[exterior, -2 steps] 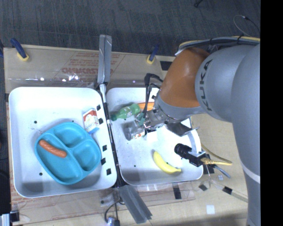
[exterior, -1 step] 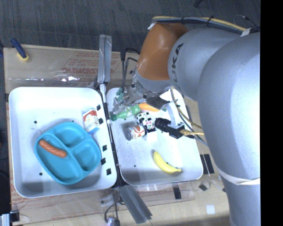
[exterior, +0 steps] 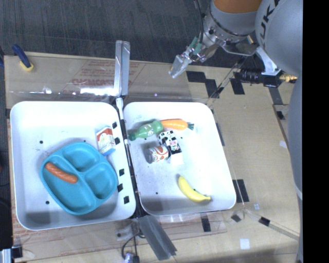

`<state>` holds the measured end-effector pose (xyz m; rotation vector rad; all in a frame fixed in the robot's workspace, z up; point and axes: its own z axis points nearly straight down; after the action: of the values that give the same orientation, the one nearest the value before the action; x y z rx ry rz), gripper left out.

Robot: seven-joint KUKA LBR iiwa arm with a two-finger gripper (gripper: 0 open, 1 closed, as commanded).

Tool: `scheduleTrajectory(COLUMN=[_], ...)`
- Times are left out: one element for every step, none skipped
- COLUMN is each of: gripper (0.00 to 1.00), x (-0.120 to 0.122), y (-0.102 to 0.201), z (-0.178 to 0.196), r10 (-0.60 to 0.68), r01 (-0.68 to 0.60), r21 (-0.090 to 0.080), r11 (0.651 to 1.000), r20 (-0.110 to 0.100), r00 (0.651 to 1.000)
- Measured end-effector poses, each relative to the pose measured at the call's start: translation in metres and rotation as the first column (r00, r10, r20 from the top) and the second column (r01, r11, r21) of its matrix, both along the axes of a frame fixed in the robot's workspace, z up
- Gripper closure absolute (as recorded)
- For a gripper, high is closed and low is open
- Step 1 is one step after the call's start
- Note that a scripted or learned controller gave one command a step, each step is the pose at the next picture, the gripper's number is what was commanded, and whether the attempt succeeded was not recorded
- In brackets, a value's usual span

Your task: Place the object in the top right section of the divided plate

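Blue plastic marks the divided plate (exterior: 77, 180), which lies in the left bin (exterior: 31, 128) with a sausage (exterior: 61, 172) resting in its left-hand section; the other sections hold nothing. Just beside the plate's upper right rim, a small red-and-white carton (exterior: 105, 139) lies against the bin's right wall. The right bin (exterior: 205, 169) holds a cluster near its upper middle: a green bottle (exterior: 145, 130) lying on its side, an orange carrot (exterior: 174, 124) touching the bottle's upper end, a black-and-white cow-patterned carton (exterior: 169, 141) just below them, and a small can (exterior: 158, 154) with a red label tipped beside that carton. A yellow banana (exterior: 192, 189) lies apart from the cluster, near the bin's lower right corner. The gripper (exterior: 179, 67) hangs above the bench beyond the right bin's far edge, well clear of both bins, pointing down and to the left, with nothing between its pale fingers; whether they are spread or pressed together cannot be told from this angle. The grey arm (exterior: 277, 25) enters from the upper right, its orange band (exterior: 235, 5) at the top edge.
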<state>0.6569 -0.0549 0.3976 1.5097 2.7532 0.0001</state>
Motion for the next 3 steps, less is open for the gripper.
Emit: scheduleTrajectory(gripper=[1.0,1.0,1.0], x=[0.0,-0.008,-0.07], y=[-0.052,-0.105,-0.156], z=[0.046,0.046,0.047], r10=[0.075,0.256,0.433], r01=[-0.075,-0.256,-0.433], r21=[0.0,-0.002,-0.001], r11=[0.997,0.967,0.901], r20=[0.0,0.002,0.0], r00=[0.997,0.967,0.901])
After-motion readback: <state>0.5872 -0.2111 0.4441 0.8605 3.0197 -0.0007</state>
